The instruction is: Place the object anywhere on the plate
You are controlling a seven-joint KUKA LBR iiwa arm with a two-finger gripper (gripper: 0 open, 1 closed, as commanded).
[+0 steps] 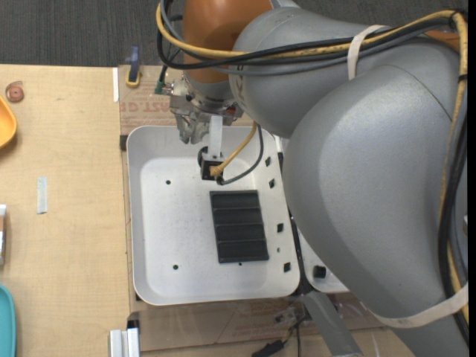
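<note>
A black ribbed rectangular block [239,226] lies flat in the middle of the left white bin [156,274]. My gripper [192,130] hangs over the bin's far rim, above and to the left of the block and apart from it. Nothing shows in it. A white bracket with a black end and a yellow cable [213,158] hangs beside the gripper, between it and the block. The grey arm and its orange band [223,13] cover the right bin.
On the wooden bench left of the bin, an orange curved dish edge [4,125] shows at the frame's left border. A teal rim [4,322] is at the lower left. A small pale strip [42,195] and a brown disc [13,91] lie on the wood.
</note>
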